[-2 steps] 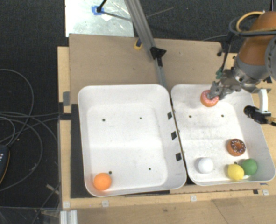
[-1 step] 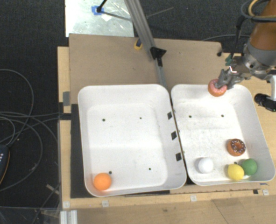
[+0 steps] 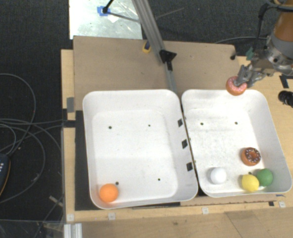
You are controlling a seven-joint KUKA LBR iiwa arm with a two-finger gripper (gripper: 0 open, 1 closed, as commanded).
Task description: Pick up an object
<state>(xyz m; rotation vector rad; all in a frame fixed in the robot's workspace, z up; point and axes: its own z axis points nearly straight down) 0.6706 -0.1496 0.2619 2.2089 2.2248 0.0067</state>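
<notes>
Fingers (image 3: 244, 79) grip the pink frosted ring doughnut (image 3: 235, 86) at their tips; lifting slowly, without jerks, should keep it from slipping.

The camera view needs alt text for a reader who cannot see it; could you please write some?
The gripper holds a pink doughnut above the right bin's far edge. That bin holds a chocolate doughnut and white, yellow and green balls; the left bin holds an orange ball.

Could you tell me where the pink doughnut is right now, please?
The pink doughnut is between the fingers of the gripper, above the far rim of the right bin.
</notes>
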